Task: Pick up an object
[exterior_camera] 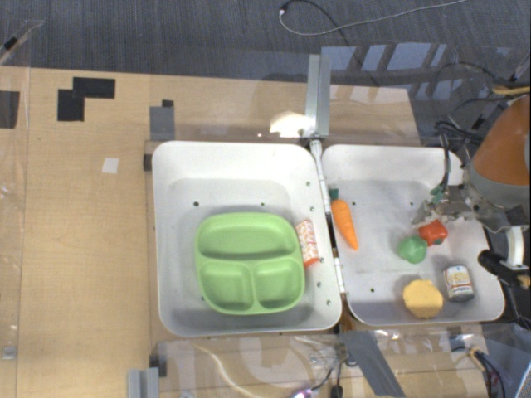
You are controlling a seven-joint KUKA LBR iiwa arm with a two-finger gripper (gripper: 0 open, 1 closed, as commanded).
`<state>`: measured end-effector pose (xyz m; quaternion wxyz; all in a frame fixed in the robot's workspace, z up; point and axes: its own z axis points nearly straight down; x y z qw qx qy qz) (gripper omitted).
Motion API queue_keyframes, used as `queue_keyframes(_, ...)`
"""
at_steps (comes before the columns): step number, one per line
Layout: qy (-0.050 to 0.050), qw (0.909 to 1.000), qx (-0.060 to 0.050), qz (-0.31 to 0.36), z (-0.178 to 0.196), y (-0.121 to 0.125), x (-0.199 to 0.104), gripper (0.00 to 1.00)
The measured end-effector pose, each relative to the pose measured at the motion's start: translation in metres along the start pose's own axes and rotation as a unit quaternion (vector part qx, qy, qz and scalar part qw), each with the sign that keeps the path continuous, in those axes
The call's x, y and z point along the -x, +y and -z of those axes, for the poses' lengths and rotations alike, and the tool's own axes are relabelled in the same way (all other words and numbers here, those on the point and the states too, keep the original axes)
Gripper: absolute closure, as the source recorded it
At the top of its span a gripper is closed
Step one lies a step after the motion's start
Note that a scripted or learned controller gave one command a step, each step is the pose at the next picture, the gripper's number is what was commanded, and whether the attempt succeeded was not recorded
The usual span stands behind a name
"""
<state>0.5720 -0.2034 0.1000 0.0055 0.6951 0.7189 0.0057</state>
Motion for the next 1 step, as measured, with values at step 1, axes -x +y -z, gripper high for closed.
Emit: queue_keyframes(1, 0.0, 0.9997, -0.005, 0.023, 0.1143, 0.0484, -0.0748, 1.0)
